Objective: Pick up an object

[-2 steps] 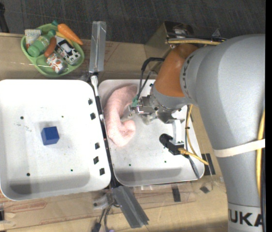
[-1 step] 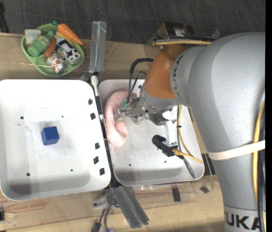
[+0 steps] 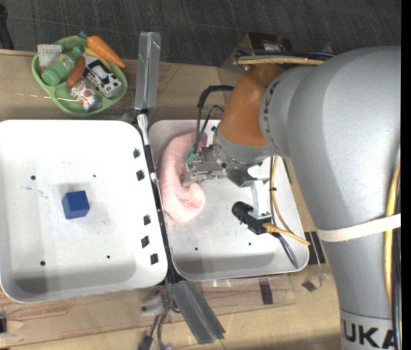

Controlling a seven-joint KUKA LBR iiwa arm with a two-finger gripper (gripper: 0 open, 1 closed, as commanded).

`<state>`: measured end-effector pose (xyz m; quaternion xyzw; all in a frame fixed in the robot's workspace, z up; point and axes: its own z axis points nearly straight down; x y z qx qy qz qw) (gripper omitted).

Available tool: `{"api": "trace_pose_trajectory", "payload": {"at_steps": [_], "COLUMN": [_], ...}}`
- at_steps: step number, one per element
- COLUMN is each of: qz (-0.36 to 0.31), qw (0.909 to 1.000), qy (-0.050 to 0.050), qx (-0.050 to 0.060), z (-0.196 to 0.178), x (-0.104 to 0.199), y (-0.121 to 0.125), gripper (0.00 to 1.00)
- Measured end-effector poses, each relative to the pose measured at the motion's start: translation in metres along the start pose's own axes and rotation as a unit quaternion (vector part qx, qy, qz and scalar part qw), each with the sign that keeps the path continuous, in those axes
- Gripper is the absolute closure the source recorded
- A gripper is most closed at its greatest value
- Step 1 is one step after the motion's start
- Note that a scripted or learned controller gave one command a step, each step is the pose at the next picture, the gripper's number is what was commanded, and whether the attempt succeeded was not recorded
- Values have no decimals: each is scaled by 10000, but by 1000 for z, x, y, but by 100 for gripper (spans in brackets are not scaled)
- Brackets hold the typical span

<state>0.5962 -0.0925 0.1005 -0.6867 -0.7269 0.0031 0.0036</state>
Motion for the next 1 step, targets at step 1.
{"api": "trace_pose_trajectory", "payload": {"at_steps": [1], "qz": [-560], "qw": [9984], "qy": [-8], "qx": [-36], "z": [-92], "x": [54], "y": [38], "gripper": [100]}}
